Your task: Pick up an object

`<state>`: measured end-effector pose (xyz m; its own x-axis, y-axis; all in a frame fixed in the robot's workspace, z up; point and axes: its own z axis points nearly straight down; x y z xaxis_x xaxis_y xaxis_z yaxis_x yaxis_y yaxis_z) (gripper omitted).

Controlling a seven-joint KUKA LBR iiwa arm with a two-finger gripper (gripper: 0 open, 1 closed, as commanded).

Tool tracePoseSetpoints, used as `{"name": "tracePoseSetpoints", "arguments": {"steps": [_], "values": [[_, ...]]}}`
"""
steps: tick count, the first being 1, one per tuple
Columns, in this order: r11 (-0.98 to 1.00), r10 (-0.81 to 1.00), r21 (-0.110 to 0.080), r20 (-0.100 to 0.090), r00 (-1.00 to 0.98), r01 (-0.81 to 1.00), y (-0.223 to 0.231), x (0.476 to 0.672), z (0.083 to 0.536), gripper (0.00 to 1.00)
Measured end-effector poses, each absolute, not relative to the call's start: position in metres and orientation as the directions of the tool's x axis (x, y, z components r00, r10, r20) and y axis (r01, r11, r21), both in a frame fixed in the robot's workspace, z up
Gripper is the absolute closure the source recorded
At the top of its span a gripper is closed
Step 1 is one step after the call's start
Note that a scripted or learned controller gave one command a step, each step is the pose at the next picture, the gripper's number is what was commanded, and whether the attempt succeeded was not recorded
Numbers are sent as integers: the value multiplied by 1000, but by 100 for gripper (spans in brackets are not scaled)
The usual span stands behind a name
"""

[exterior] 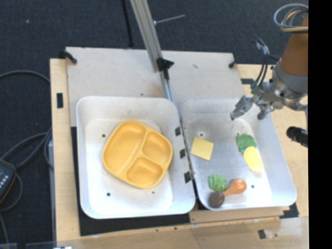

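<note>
Grey gripper (251, 109) hangs over the right bin's (277, 154) far edge, fingers spread, grasping nothing. Yellow square (202, 149) lies near that bin's left edge; yellow plate (137, 153) occupies the left bin (91, 191).

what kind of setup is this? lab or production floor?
Most likely a robot grasping test bench in a lab: two white bins on a bare board, toy food such as a yellow divided plate, cables on dark carpet.
</note>
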<state>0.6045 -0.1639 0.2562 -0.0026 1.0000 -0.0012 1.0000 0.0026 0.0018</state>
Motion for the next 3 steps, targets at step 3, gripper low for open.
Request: {"name": "tracePoseSetpoints", "arguments": {"steps": [3], "values": [[-1, 1000, -3, -1, 1, 1000, -162, 605, 171, 0]]}}
